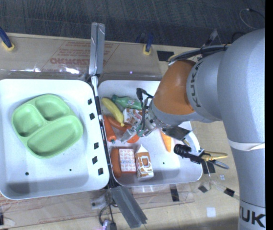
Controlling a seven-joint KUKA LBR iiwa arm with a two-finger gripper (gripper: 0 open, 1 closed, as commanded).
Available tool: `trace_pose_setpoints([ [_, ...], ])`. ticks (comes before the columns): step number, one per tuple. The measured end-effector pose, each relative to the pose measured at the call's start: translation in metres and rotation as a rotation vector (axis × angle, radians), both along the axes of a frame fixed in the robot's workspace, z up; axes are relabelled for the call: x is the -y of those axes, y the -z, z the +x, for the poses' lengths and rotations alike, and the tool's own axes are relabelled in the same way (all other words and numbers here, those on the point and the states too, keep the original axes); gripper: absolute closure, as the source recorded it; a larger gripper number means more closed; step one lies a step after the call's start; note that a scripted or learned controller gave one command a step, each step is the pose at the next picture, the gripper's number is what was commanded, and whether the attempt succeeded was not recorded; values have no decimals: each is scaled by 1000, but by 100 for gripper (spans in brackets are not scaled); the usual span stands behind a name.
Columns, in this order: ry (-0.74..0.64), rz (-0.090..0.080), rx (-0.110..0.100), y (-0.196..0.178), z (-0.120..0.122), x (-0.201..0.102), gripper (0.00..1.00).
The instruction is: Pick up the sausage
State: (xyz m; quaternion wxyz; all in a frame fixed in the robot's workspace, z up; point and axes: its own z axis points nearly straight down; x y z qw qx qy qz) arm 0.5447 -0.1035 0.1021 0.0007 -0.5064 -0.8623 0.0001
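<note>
The sausage [109,128], reddish-brown, lies in the right bin [196,175] close along its left wall. Its long axis runs nearly top to bottom of the view, with the upper end leaning a little toward the wall. Its lower end slips under the clutter, so I cannot make out where it finishes. A dark red patch [115,167] lower down, beside the cartons, may be part of it or something else.

The grey arm [244,95] is by far the biggest thing here. It comes in from the right, and its orange band [175,92] hangs over the right bin and covers much of that bin's far side. The gripper [143,123] is down in the pile at the middle of the bin, just right of the sausage. From here I cannot tell whether it is wide or narrow, nor whether it has hold of anything.

The left bin [2,186] holds a pale green divided plate [48,124]. In the right bin, a banana [113,109] lies slantwise above the sausage, with a green packet [124,101] just behind it. Two small cartons [127,160] stand side by side near the front wall. An orange carrot-like piece [166,141] is half hidden below the wrist.
</note>
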Motion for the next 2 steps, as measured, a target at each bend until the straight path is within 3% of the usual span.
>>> trace_pose_setpoints([
  [1,0,0,0,0,0,0,0],
  [2,-44,-1,4,10,-48,4,0],
])
